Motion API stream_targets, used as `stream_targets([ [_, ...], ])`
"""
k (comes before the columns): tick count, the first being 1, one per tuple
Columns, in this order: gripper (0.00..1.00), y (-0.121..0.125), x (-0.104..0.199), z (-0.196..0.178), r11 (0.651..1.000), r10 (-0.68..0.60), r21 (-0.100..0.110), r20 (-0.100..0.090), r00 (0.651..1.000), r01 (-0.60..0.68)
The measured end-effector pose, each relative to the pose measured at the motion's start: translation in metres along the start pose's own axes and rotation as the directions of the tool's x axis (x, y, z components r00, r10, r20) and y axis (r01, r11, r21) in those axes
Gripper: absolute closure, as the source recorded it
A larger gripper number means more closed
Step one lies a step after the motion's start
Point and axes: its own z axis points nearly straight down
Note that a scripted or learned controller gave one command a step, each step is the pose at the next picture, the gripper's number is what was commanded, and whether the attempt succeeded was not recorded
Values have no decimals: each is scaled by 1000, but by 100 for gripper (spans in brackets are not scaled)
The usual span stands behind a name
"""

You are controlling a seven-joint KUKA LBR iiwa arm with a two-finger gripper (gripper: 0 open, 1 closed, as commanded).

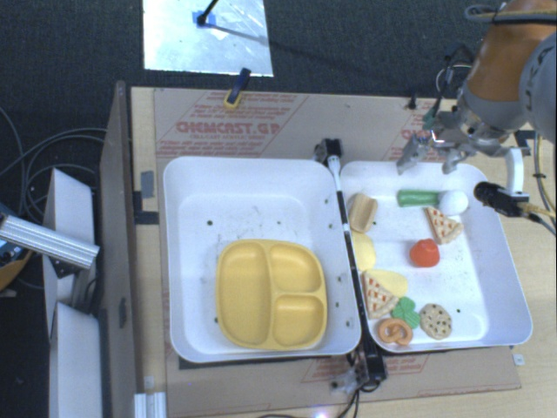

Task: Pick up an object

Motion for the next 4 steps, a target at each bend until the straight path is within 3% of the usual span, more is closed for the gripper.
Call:
stream_targets([
  [1,0,-64,-42,74,1000,7,10,-1,1000,-7],
  [2,0,-96,-17,132,1000,2,5,-2,1000,-2],
  [3,100,-93,-18,119,1000,2,-3,0,1000,-2],
  [4,0,-93,-18,119,1000,2,-2,0,1000,-2],
])
